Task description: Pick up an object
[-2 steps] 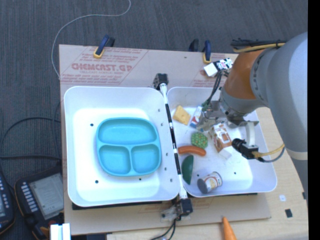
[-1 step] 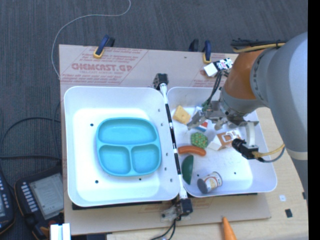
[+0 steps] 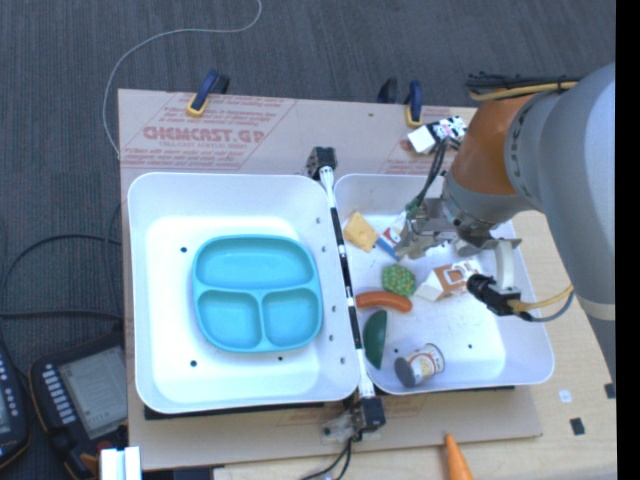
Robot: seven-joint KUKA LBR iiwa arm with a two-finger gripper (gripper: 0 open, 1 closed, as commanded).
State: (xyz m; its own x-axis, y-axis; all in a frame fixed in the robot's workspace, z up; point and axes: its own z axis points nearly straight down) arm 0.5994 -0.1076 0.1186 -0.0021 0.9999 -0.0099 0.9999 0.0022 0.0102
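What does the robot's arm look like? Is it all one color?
No, it has two colors. The arm is fat, round and smooth, mostly light grey, with a bright orange band just above the wrist. Thin dark cables run down the wrist toward the pincer, which is small, made of dull grey metal. A black part with a yellow-tipped cable sticks out beside it.

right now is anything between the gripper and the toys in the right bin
Nothing visible does. The gripper hangs low in the right bin, beside the yellow wedge and above the green piece, with open bin floor around them.
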